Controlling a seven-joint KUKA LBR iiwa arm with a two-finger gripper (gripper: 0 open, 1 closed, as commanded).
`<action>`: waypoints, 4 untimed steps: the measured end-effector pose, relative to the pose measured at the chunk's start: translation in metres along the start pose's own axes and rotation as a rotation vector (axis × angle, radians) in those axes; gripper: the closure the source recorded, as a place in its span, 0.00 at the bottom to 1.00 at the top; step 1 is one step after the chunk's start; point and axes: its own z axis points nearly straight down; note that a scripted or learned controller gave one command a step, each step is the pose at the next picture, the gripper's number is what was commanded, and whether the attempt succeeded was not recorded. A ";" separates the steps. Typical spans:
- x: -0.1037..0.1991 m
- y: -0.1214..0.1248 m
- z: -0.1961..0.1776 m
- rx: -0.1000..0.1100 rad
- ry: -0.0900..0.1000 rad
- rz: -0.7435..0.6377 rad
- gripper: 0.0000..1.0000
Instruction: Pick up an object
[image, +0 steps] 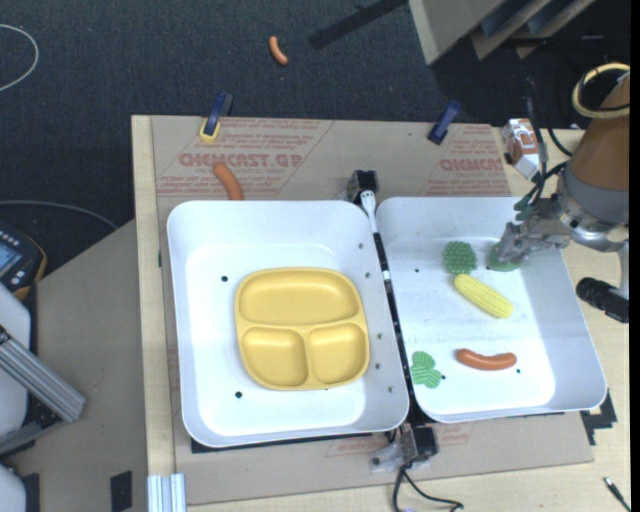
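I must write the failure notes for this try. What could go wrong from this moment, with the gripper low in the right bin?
1. The gripper sits on a green piece near the right bin far wall; it may slip out.
2. The broccoli floret and corn cob lie close, so the fingers may knock them.

Red printed lettering runs along the back of the brown cardboard sheet (300, 150) on the worktop. At left it reads roughly "CHEMCAST GP"; the same print at right is partly cut off.
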 end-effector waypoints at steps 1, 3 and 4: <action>0.000 0.002 -0.054 -0.001 -0.001 0.000 1.00; 0.113 0.011 -0.059 0.008 0.005 -0.005 1.00; 0.115 0.024 -0.054 0.004 0.001 0.000 1.00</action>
